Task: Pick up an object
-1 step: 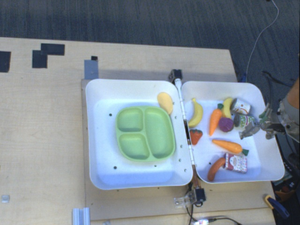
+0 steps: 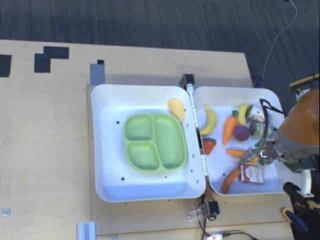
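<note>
In the left bin we see a green divided plate and a yellow piece by the far rim. In the right bin lie a banana, a strawberry, a carrot, a purple fruit, a sausage and a small red carton. The gripper sits low just above the carton; we cannot tell how its fingers stand. We judge this the reach-in step: next it must close on one item, likely the carton, and lift.

green divided plate in left bin.
</note>
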You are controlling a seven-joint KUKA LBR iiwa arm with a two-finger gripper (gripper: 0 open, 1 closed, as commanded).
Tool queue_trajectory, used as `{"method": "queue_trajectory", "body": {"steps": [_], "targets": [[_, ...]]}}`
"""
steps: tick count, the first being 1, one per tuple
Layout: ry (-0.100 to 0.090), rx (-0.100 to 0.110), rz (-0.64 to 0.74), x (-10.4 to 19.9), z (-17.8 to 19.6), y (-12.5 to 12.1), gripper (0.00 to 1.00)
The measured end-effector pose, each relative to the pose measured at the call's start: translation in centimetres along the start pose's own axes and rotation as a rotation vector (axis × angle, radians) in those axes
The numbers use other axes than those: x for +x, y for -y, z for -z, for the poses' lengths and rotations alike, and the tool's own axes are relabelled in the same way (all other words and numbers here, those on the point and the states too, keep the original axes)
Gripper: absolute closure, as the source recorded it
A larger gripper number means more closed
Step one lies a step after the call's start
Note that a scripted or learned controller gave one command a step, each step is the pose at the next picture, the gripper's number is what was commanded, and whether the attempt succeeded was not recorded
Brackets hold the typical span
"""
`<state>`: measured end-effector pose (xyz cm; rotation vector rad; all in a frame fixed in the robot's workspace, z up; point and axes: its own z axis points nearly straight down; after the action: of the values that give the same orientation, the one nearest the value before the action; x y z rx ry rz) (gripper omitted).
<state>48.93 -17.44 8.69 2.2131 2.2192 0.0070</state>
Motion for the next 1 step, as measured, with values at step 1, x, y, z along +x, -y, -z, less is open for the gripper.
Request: {"method": "queue_trajectory", "body": {"steps": [1], "targets": [[0.002,-0.006,0.001,-0.04,1.17,-0.21,1.00]]}}
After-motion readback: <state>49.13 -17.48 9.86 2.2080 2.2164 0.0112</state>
